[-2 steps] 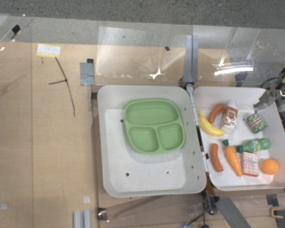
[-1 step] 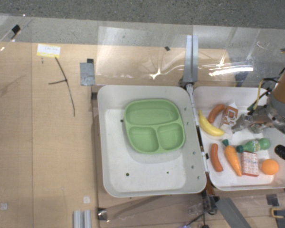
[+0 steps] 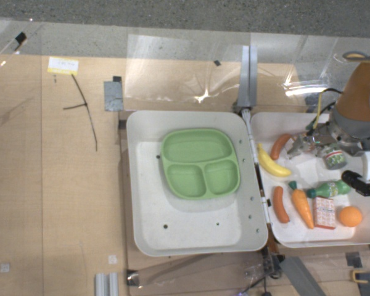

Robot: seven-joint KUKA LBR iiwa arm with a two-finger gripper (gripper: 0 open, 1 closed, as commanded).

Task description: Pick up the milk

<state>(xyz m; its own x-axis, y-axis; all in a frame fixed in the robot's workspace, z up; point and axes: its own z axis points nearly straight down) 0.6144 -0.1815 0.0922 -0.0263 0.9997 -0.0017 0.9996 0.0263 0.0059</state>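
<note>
milk carton [image 3: 324,213] flat in right bin [image 3: 296,238] beside carrot [image 3: 303,208]; tool [image 3: 309,142] grip seemingly unclear

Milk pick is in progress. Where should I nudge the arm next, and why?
Probably shift the gripper toward the camera's lower edge, to the milk. The small carton lies flat in the right bin, between the carrot and the orange, while the gripper sits farther back near the sausage. The green bottle lies between them, so pass above it.

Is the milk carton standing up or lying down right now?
Lying down. The milk carton lies flat on the right bin's floor, its printed face up, between the carrot and the orange.
</note>
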